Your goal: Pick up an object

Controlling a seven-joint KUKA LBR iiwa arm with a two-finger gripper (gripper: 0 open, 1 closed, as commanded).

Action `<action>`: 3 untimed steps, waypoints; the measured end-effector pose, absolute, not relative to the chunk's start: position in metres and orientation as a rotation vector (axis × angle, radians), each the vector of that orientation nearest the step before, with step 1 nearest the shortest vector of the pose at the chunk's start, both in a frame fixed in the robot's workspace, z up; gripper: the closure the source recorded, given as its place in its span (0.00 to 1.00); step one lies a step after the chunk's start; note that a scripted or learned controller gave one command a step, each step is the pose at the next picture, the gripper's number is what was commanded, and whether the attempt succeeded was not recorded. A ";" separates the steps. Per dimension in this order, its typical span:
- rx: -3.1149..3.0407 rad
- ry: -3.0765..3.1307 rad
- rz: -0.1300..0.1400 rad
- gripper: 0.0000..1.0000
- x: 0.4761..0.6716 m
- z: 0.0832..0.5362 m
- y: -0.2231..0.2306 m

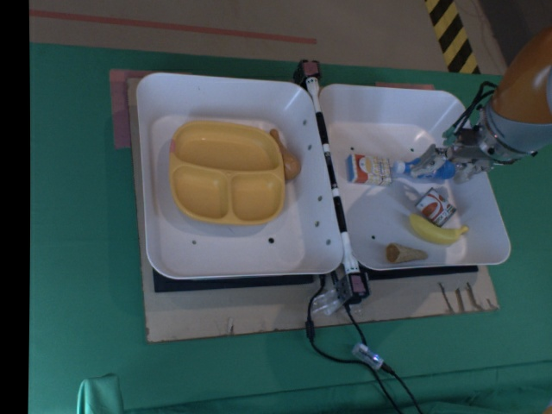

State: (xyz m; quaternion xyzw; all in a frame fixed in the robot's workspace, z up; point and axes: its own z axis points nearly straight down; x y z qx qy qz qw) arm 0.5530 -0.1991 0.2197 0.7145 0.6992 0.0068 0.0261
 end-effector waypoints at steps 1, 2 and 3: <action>2.206 2.142 0.027 1.00 0.554 0.235 -0.203; 2.212 2.171 0.014 1.00 0.580 0.221 -0.198; 2.212 2.171 0.014 0.00 0.580 0.221 -0.198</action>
